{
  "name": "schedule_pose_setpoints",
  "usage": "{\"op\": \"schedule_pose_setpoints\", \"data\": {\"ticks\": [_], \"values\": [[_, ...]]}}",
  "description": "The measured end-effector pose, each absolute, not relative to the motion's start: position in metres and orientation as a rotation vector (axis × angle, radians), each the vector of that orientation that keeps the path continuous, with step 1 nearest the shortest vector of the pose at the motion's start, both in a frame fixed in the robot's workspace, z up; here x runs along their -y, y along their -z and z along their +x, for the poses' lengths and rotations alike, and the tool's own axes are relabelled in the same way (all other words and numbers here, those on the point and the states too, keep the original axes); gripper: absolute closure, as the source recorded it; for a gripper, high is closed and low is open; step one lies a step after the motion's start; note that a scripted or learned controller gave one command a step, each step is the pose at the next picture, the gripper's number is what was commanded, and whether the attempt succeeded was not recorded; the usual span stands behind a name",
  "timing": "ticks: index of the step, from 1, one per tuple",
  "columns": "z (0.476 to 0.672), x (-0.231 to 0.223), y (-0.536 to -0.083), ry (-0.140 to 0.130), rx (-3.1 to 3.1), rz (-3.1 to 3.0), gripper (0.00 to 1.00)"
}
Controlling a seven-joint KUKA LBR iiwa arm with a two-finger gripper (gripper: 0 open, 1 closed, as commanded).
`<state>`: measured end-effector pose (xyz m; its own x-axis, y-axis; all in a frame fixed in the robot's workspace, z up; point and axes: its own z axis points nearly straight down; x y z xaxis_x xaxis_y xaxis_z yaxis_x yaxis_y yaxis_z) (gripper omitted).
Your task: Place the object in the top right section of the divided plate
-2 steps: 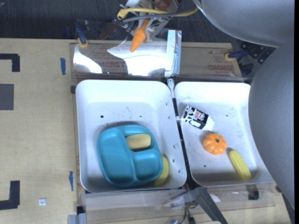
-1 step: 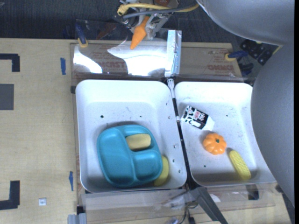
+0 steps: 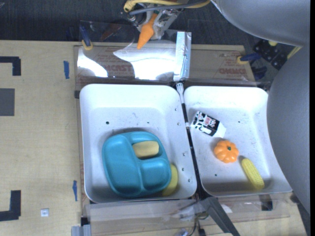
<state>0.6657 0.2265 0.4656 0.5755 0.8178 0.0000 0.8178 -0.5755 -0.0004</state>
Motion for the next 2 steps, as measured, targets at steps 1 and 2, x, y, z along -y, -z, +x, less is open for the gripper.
{"op": "schedule_pose_setpoints", "data": {"ticks": [1, 2], "values": [[0.665, -0.229, -0.476, 0.002, 1.454, -2.785, 1.00], [0.665, -0.231, -0.486, 0.005, 1.460, -2.782, 1.00]]}}
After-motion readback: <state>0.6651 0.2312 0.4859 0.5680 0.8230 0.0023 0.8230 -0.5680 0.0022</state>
